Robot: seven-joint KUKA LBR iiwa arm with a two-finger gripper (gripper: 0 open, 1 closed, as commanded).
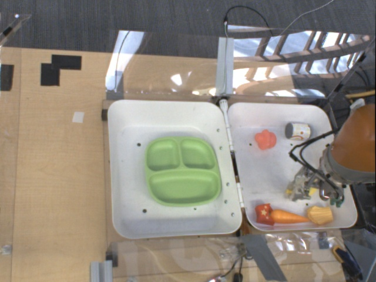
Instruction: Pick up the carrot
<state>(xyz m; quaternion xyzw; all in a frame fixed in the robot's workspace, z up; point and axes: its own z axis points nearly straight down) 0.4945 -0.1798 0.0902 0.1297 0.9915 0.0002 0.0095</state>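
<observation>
A wooden bench (53,175) carries two white bins. The left bin (126,157) holds a green divided plate (182,172). The right bin (276,169) has the arm (355,148) leaning in over its right edge, the gripper (305,188) low above the floor; whether it is spread or closed cannot be told. The carrot (289,217) lies along the near wall, between a red piece (264,214) and a yellow piece (321,215). A pink toy (265,139) and a small can (298,130) sit farther back, with bare floor mid-bin.

Pale wooden bench (53,175), marked with black squares (59,68) at far left. Bearing two white bins (126,175) side by side.
</observation>
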